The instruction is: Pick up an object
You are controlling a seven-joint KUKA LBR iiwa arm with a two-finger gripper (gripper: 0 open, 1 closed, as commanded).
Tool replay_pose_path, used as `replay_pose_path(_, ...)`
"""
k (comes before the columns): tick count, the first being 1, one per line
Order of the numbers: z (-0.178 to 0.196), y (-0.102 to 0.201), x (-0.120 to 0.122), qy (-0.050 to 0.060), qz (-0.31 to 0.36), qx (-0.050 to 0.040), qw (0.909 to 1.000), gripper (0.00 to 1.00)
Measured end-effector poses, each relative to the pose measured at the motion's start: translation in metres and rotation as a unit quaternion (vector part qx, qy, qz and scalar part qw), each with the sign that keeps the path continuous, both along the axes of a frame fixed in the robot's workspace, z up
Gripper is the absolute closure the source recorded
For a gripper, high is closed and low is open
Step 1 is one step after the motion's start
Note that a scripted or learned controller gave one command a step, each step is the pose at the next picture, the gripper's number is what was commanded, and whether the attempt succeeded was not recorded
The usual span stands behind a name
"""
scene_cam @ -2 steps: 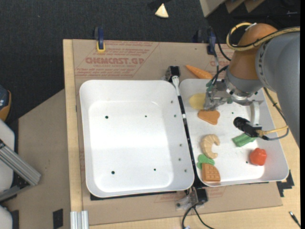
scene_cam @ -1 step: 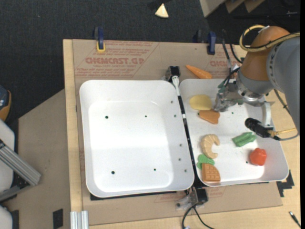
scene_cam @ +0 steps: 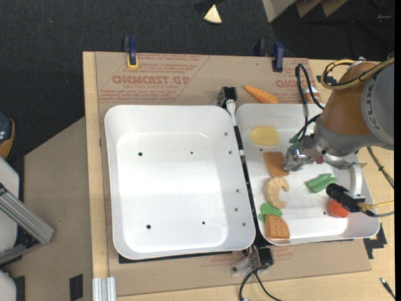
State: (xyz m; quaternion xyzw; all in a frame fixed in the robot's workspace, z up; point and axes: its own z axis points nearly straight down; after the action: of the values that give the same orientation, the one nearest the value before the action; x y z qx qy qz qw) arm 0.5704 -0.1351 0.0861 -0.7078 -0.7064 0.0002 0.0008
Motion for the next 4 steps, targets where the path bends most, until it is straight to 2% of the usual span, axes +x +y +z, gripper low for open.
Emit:
replay_pose_path(1, 0.175, 0.085, 0.022, -0.011, 0.006, 0.0001, 0.9999, 1.0)
replay_pose_path(2, 0.159, 0.102, 0.1, -0.005, 0.003, -0.0011, 1.0, 1.0)
replay_pose_path(3, 0.095, 0.177, 0.089, 0.003, 0.004, 0.0006, 1.0, 1.0)
replay_pose_path(4, 0.268, 0.256, 0.098, -0.012, 0.006, 0.0022, 0.9999, 1.0)
